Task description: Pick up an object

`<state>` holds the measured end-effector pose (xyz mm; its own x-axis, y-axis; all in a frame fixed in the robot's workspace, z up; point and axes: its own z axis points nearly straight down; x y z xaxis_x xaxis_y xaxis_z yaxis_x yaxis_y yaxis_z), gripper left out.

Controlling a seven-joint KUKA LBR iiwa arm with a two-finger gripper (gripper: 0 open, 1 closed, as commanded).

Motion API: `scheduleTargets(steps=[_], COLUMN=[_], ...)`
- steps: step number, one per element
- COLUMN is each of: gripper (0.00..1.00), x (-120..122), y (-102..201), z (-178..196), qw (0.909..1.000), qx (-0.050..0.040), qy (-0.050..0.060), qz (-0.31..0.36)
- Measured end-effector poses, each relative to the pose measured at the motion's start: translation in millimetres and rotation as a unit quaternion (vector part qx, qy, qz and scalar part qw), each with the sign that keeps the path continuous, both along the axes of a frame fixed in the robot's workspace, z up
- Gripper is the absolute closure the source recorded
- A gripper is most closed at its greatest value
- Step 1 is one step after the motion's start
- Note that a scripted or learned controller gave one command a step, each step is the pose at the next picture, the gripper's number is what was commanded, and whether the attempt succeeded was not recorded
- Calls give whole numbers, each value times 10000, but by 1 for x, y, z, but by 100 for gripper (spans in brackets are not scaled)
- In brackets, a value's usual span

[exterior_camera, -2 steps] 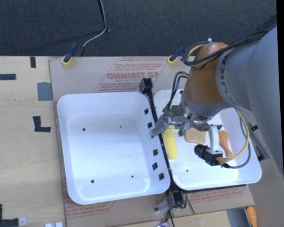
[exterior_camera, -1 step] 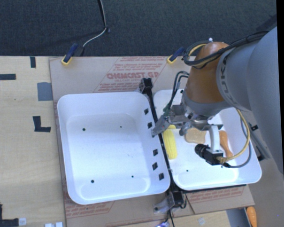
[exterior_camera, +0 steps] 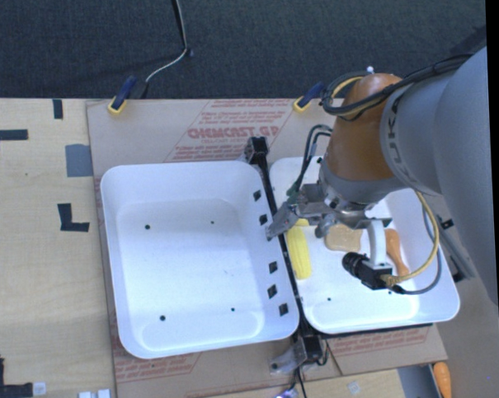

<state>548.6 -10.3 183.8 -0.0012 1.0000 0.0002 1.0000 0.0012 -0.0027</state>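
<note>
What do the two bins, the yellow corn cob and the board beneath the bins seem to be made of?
Bins: likely moulded plastic, white and smooth with a slight sheen and rounded corners.
Corn cob: probably toy plastic, uniformly bright yellow.
Board: looks like cardboard or paper-faced sheet, matte tan with red print.

Bulky grey arm [exterior_camera: 444,119], orange wrist band [exterior_camera: 358,131], yellow and black cables looping beside it
</note>
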Motion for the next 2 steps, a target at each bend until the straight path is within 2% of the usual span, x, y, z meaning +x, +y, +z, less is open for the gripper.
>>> scheduleTargets(steps=[2], gripper=[0], x=[0], y=[0], z=[0], qw=[10000], qx=[0], qy=[0], qz=[0])
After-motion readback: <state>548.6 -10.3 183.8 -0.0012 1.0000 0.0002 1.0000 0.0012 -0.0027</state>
